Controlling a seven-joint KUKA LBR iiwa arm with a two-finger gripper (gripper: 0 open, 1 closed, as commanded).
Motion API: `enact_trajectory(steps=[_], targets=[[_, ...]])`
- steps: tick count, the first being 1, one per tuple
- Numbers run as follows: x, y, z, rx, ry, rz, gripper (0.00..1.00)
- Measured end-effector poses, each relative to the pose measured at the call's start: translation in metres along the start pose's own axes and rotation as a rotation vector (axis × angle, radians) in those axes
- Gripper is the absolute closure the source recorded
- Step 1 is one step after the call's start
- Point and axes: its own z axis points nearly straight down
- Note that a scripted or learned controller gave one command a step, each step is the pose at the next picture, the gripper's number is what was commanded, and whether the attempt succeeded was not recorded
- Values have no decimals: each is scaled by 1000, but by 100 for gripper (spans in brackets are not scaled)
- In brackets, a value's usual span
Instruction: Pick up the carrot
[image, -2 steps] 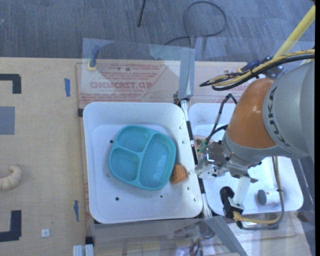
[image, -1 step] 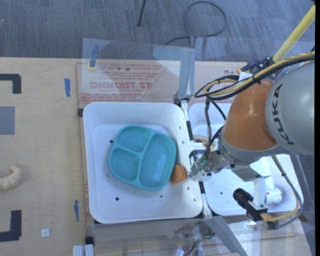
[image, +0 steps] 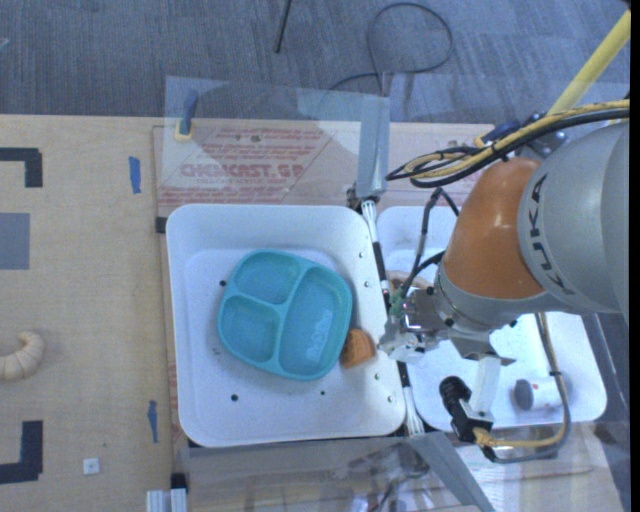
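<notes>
Carrot (image: 357, 347) is not picked up yet; that job is left to do. From the camera above, the small orange carrot lies in the left bin (image: 200, 240), touching the right edge of the teal plate (image: 285, 313), close to the bin's right wall. The plate has three parts with nothing in them. The gripper (image: 400, 335) sits just right of the carrot, by the wall between the bins. I cannot tell how the gripper is set.

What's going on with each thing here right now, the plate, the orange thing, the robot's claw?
Teal three-compartment plastic plate: flat in the left white bin, nothing in its compartments.
Small orange carrot: lying in the bin against the plate's right edge, not lifted.
Gripper: low beside the carrot, at the bin's right wall.
</notes>
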Motion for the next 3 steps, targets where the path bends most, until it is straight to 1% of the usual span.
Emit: enact_trajectory(steps=[1,2,3], targets=[[-43,2,1,3,0,422,100],[9,6,-10,4,-1,584,100],[1,0,0,2,2,111,100]])
